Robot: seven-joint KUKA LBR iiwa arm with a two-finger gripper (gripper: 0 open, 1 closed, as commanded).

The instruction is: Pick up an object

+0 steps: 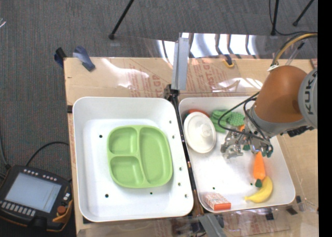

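**Arm low over the right bin, no object lifted**

The bench (104,78) carries two white bins side by side. The left bin (85,127) holds a green divided plate (140,156) near its middle. The right bin (282,171) holds the loose objects. The grey arm with its orange band (280,98) reaches in from three o'clock, and its gripper (233,147) hangs low near that bin's centre; how wide it stands I cannot tell, and nothing is visibly lifted.

A white round lid or bowl (200,131) sits at nine o'clock of the gripper, just beside it. A green item (228,117) lies at twelve o'clock, partly under cables. An orange carrot (259,167) lies at four o'clock, close by, with a yellow banana (261,191) just beyond it. A small red and white box (216,201) rests at six o'clock by the near wall.
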